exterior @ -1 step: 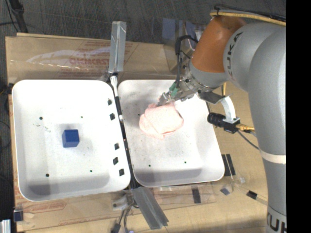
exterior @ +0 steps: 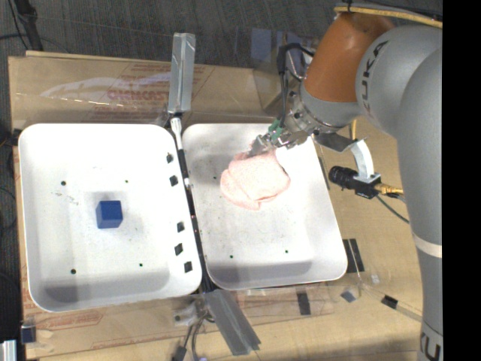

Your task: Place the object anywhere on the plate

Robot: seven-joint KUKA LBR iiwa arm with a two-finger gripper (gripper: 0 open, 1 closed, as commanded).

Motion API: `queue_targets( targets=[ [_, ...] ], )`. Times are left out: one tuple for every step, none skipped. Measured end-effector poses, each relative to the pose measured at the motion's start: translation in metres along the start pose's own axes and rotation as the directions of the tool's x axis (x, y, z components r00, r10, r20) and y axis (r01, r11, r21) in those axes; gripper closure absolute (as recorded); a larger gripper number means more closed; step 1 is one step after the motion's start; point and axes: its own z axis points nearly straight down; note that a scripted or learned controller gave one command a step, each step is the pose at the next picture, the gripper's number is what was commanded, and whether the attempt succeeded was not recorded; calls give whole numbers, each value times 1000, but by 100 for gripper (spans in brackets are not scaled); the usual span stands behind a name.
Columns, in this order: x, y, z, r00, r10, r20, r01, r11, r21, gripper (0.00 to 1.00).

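Observation:
A small blue cube (exterior: 110,213) rests on the floor of the left bin (exterior: 45,156), a little left of its middle. A pale pink plate (exterior: 254,180) lies in the far half of the right bin (exterior: 316,239). My gripper (exterior: 267,142) hangs at the plate's far edge, tilted down towards it, far from the cube. Nothing blue shows at its tip.
A raised divider with black clips (exterior: 183,201) runs between the two bins. A grey metal post (exterior: 181,74) stands behind the divider. The arm's body (exterior: 398,89) fills the right side above the bench.

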Motion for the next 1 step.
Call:
queue_targets(
  targets=[
    [55, 25, 4, 919, -395, -3, 395, 919, 3, 100]
  ],
)
